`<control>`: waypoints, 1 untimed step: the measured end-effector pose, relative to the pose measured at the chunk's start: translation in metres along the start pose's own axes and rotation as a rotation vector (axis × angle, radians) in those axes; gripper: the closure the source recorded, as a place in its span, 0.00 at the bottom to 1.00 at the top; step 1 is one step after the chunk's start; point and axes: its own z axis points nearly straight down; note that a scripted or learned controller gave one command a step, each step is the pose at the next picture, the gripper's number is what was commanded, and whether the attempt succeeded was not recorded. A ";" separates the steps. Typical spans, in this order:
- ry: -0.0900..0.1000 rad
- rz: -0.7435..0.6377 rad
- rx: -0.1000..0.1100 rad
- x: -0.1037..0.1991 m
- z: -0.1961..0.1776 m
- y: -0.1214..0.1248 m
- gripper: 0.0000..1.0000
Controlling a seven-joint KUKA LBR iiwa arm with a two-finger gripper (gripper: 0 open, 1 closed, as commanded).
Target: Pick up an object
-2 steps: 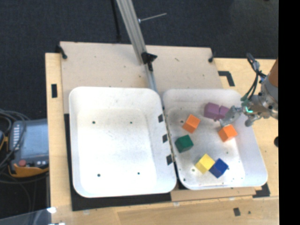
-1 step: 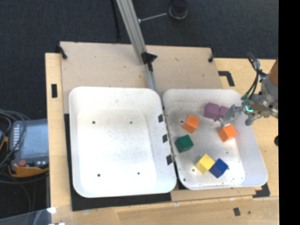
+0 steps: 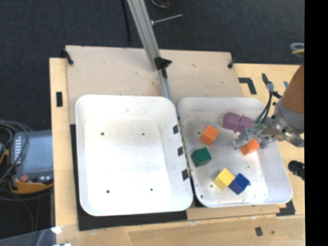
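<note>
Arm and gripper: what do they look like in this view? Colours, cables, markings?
The arm enters from the right: an orange band above a grey wrist section. Thin dark cables loop along its left side near the wrist. The gripper is grey metal with slim fingers, too small and blurred to show further detail. No readable markings.

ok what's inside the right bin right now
Inside the right bin: a purple block, two orange blocks, a green block, a yellow block and a blue block. The gripper covers whatever lies beneath it.
</note>
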 end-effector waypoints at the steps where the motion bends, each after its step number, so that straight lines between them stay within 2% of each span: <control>1: 0.000 0.001 -0.001 0.001 0.043 0.002 0.00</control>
